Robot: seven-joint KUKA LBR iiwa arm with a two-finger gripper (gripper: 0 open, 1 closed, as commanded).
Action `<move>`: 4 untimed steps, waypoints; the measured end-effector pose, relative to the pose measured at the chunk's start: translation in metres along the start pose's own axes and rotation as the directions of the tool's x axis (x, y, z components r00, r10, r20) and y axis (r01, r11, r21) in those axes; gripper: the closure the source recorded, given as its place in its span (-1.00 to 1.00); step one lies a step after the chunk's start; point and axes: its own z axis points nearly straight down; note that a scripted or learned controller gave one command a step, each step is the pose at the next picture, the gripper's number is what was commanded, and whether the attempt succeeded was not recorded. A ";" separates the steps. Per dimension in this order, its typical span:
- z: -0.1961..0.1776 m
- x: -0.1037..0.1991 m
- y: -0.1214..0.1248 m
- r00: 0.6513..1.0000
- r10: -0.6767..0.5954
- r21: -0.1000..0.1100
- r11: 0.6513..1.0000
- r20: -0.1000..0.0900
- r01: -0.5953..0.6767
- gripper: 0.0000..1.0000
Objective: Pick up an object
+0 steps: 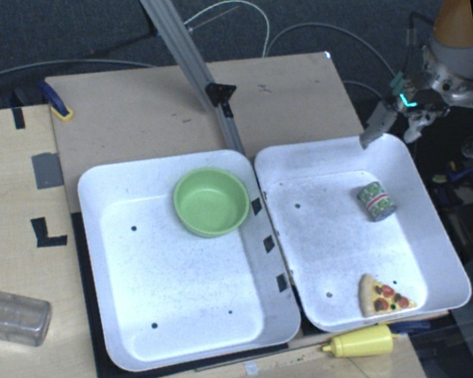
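Nearest the camera, a yellow squeeze bottle (364,343) lies on the worktop (144,118) just outside the right bin (317,242), next to the pizza slice toy (382,294). I'd go for the small can (376,201), sitting clear. Green bowl (212,201) is in the left bin (182,291). The gripper (391,119) hangs past the far right corner, can't tell if the jaws are apart.

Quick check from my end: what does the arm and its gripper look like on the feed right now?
At the view's upper right, the arm shows an orange band above a grey wrist, with a small teal light on the wrist's left side. The gripper is grey metal, with thin parts angling down over the right bin's far corner. Its details are blurred.
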 end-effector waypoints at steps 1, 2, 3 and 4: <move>0.045 0.006 0.000 1.000 0.000 0.004 1.000 -0.001 0.000 -1.00; 0.096 -0.003 -0.001 1.000 0.001 0.005 1.000 -0.001 -0.001 -1.00; 0.153 -0.010 -0.009 1.000 0.002 0.006 1.000 -0.001 -0.002 -1.00; 0.139 -0.009 -0.007 1.000 -0.001 0.001 1.000 -0.001 0.001 1.00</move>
